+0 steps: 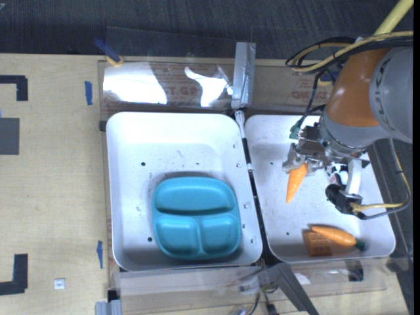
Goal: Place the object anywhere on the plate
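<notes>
The divided plate (195,224) lies in the left bin (125,143). In the right bin (269,143), one carrot (295,182) hangs from the gripper (303,164); a second carrot (333,236) lies nearer the front edge.

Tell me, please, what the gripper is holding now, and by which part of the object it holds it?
The gripper holds a small orange carrot by its thick upper end; the pointed tip hangs down over the right bin.

the jaws (303,165) grip a carrot (295,182) above the right bin (275,241), the blue plate (195,217) in the left bin (125,176).
</notes>
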Robot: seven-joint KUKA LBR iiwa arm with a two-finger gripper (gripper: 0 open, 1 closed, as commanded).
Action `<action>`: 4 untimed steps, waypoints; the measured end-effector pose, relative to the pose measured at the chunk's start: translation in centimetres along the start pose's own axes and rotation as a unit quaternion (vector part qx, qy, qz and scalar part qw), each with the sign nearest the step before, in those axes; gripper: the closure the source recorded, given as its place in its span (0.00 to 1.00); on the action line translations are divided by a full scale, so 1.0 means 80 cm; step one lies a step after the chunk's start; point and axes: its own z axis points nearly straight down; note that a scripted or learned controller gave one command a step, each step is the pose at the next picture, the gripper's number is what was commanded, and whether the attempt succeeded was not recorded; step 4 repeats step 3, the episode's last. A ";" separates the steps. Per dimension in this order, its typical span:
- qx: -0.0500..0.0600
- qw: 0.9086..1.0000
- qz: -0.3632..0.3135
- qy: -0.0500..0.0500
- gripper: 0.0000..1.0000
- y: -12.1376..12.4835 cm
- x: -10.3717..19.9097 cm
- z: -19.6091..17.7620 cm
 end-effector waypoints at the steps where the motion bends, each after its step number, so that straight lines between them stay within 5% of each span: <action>1: -0.002 1.000 -0.014 0.001 1.00 -0.005 0.092 0.000; 2: -0.010 1.000 0.021 -0.003 1.00 -0.030 0.139 0.022; 3: -0.002 1.000 0.015 0.000 0.00 -0.038 0.152 0.030; 4: -0.002 1.000 0.015 0.000 0.00 -0.038 0.152 0.030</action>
